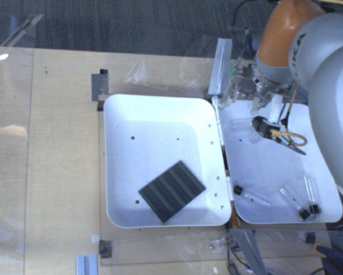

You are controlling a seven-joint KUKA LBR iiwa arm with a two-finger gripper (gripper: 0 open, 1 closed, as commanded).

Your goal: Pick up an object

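Observation:
A dark ribbed rectangular pad [172,191] lies flat and turned at an angle in the near part of the left bin [119,153]. In the right bin [268,171], a small clear tube with a black cap [248,195] rests near the front left. Two more clear tubes lie at the front right, one with a black cap [307,209]. My gripper [252,93] hangs over the far left corner of the right bin, well away from the tubes and apart from the pad.
A grey metal upright [220,67] stands behind the gap between the bins, close to the gripper. The large grey arm [326,85] covers the right bin's right side. Wooden bench surface extends to the left.

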